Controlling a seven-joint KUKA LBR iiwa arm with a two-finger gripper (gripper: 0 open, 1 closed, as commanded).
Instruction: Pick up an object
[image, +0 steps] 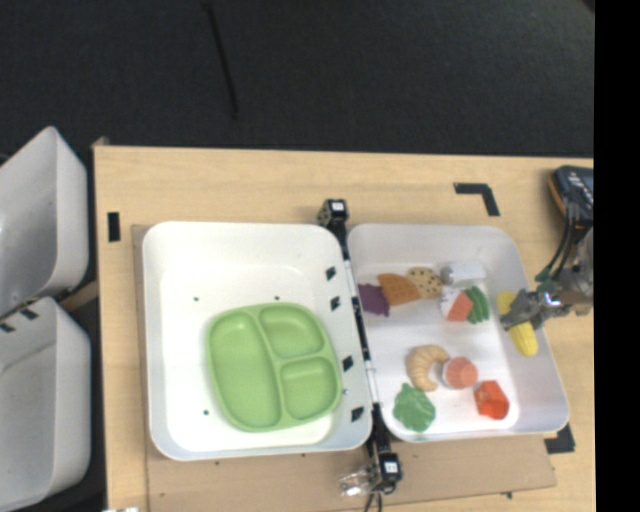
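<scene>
The yellow corn (523, 338) is lying at the right bin's (530, 400) right wall, at about 3 o'clock in that bin. The gripper (522, 312) is hanging just above it at 12 o'clock, touching or nearly touching its top end. The arm is reaching in from 3 o'clock, low over the counter (240, 185). Whether the fingers are open or closed is too small to tell. Nothing is visibly sitting between them.

At 9 o'clock from the corn, a carrot (462, 305) and a croissant (428, 364) are lying. A green tray (273, 367) is sitting in the left bin (170, 260).
</scene>
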